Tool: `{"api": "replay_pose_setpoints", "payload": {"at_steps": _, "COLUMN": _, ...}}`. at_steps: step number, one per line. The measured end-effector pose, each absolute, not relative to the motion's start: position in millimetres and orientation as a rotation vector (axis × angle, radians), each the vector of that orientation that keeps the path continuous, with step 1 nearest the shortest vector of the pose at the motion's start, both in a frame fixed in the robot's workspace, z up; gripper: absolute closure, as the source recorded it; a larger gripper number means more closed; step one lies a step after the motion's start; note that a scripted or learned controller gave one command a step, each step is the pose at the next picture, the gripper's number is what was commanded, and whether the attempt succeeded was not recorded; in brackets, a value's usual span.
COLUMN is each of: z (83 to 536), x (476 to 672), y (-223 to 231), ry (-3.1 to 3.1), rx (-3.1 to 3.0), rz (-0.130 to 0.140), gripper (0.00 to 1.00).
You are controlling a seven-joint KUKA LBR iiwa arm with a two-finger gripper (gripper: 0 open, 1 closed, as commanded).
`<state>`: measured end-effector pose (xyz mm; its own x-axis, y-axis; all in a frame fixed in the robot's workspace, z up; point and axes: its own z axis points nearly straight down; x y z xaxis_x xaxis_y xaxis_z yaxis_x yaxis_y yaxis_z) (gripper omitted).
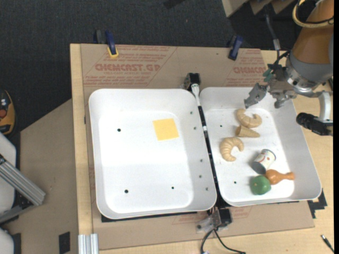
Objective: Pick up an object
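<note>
The right bin [296, 142] holds several small objects. A tan croissant-shaped piece [249, 119] lies near the bin's far end, with a tan wedge [249, 132] touching its near side. A second croissant shape [231, 147] sits toward the bin's left wall. Nearer the front are a small white and grey can [264, 159], an orange piece [279, 177] and a green ball [259, 186]. My gripper [266, 98] hovers over the far end of the right bin, just above the upper croissant. It is open, its two fingers spread wide with nothing between them.
The left bin [106, 142] holds a flat yellow square [166, 129]. A black clip [192, 81] sits at the far end of the seam between the bins. Blue clamps [110, 40] hold the brown board's far edge.
</note>
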<state>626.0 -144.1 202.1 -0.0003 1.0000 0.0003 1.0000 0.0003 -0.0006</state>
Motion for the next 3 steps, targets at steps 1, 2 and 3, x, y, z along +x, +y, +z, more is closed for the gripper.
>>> {"api": "replay_pose_setpoints", "payload": {"at_steps": 1, "z": 78.5, "x": 654.8, "y": -154.2, "ry": -2.221, "rx": -2.217, "rz": 0.004, "gripper": 0.0}}
{"api": "replay_pose_setpoints", "payload": {"at_steps": 2, "z": 96.7, "x": 655.4, "y": -154.8, "ry": -2.224, "rx": -2.219, "rz": 0.002, "gripper": 1.0}}
{"api": "replay_pose_setpoints", "payload": {"at_steps": 3, "z": 176.8, "x": 623.3, "y": -91.1, "ry": -2.229, "rx": -2.217, "rz": -0.007, "gripper": 1.0}}
